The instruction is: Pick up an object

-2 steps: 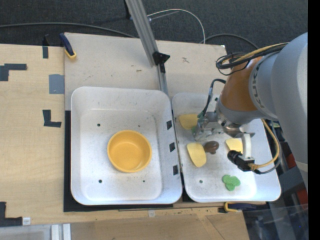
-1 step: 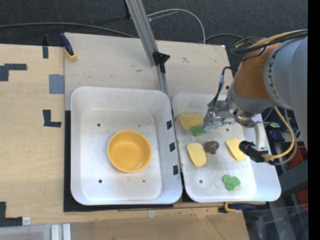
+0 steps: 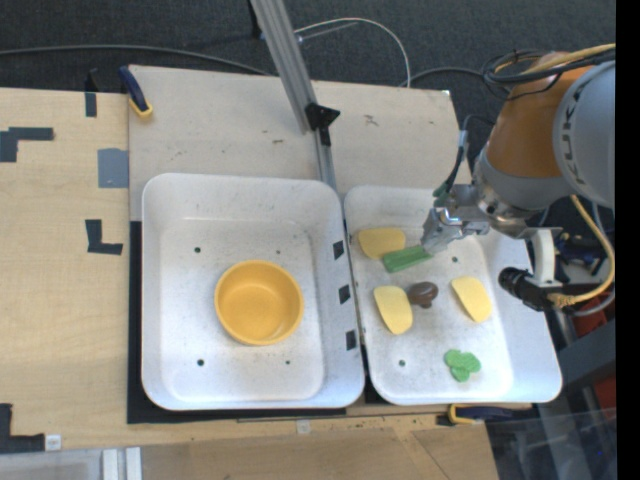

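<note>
Right white bin (image 3: pixel 520 368), green block (image 3: pixel 405 259) just below-left of pincer (image 3: pixel 437 234), pincer's grip state unclear

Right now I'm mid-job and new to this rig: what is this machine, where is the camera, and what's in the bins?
You are looking down at a slant from one fixed camera above a bench. The grey and orange machine on the right is a robot arm; its gripper is the metal piece low over the right bin.

The left bin holds a yellow bowl. In the right bin lie a green block just under the gripper, a yellow piece touching the block, two more yellow pieces, a small brown object and a small green object.

The gripper meets the green block's end, but I cannot tell whether it grips it.
</note>
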